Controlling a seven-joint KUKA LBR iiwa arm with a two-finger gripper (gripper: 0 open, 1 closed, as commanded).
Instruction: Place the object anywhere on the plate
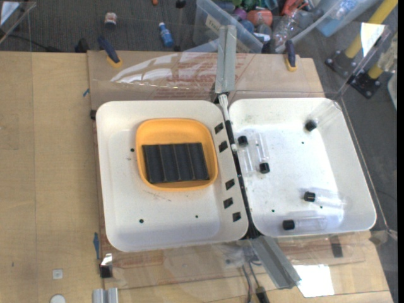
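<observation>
One dark ridged block already lies on the plate, task apparently done; my end effector's state: cannot tell.

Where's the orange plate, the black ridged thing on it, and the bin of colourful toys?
Orange plate (146, 134): camera view, on its bare upper-left rim.
Black ridged thing (175, 162): camera view, on its middle.
Bin of colourful toys (218, 12): camera view, on its clear front wall.

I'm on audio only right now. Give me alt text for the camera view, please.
A dark ridged rectangular object lies on an orange plate in the left white bin. The right white bin holds several clear tubes with black caps, scattered apart.
</observation>
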